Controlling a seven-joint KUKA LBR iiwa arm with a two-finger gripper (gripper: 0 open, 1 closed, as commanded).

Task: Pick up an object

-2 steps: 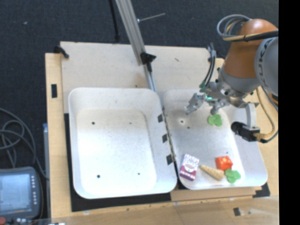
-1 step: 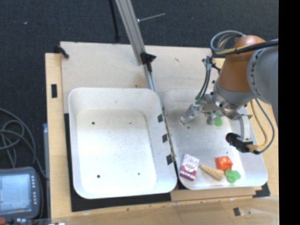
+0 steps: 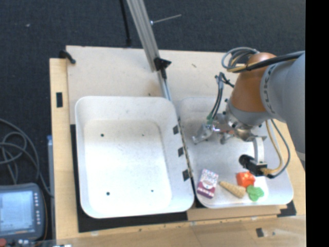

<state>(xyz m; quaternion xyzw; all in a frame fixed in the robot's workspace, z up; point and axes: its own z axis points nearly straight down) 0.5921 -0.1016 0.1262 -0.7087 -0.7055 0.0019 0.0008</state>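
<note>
Arm's gripper (image 3: 222, 131) hangs over the right bin (image 3: 193, 112); can't tell its opening. At its five o'clock, small carton (image 3: 207, 183): probably light, stiff; grip its sides.

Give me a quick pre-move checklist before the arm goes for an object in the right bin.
1. Targets present: ok. Small purple-and-white box, tan cone, red piece and green piece lie near the right bin's front edge.
2. Targets separated: not ok. Red and green pieces sit close together; the cone lies beside them.
3. Gripper above a target: not ok. It hangs over bare bin floor behind the objects.
4. Finger state: cannot tell.
5. Cable clear of objects: cannot tell; it loops near the red piece.
</note>
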